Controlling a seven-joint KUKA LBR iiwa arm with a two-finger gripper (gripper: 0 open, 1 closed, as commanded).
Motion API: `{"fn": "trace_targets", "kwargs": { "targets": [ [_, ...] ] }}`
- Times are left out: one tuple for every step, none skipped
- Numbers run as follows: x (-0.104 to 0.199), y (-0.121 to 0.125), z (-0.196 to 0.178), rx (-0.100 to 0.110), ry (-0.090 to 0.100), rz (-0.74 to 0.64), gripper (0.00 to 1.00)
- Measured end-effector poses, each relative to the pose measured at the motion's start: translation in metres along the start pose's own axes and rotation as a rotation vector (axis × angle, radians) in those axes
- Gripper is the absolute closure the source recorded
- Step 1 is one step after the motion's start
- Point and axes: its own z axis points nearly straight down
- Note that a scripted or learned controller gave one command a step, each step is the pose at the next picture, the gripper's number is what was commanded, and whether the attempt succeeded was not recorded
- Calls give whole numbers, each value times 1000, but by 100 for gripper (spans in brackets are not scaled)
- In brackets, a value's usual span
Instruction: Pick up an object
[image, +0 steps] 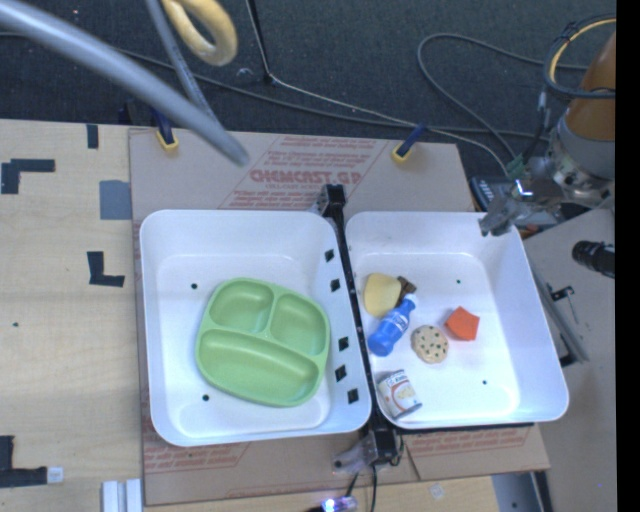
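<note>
This is a robotics lab or test cell, not a home. Two shallow white bins (160, 300) sit side by side on a sheet of printed cardboard (300, 170) laid over a pale wooden counter (50, 300), which carries black tape marks (100, 270). Yellow-tipped clamps (165, 138) pin the cardboard at its far edge. Loose black cables (470, 100) trail across dark carpet beyond. An industrial arm (590, 90) with an orange band stands at the right, and a grey metal tube (110, 60) slants overhead.
</note>
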Motion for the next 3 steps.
{"fn": "trace_targets", "kwargs": {
  "targets": [
    [60, 2, -1, 6, 3, -6, 100],
    [116, 1, -1, 7, 3, -5, 100],
    [164, 2, 21, 8, 3, -5, 100]
  ]
}}
